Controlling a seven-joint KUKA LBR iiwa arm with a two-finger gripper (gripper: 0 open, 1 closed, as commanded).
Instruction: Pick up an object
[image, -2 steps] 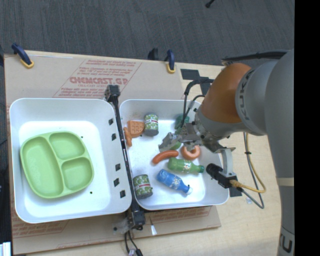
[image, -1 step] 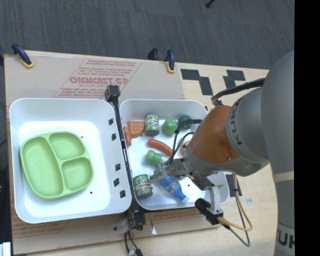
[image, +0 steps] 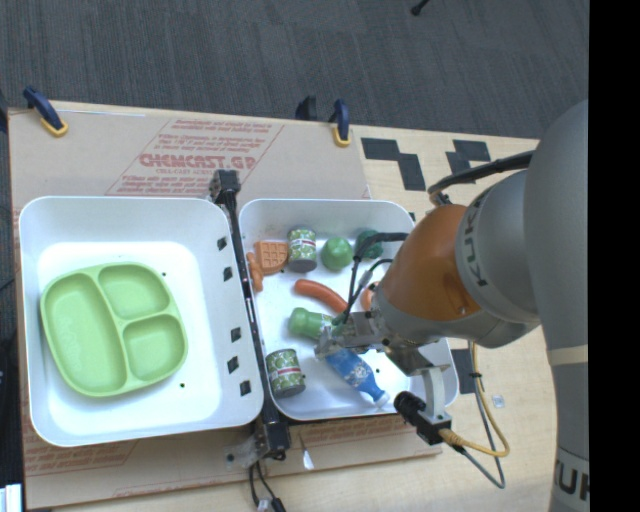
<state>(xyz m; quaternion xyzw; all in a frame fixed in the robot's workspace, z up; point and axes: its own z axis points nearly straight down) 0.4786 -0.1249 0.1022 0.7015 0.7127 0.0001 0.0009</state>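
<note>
Well, the gripper hangs low in the right white bin, just beside a blue crinkled plastic packet and a green bottle-shaped toy — can't tell its state. Nothing visibly lifted yet — grasp and raise are left, prob.

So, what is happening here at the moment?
A robot arm reaches from the right into the right bin, which holds toy food. Its gripper is low over the middle of that bin, between a green bottle and a blue packet. I cannot tell if it holds anything. The left bin holds a green tray.
</note>
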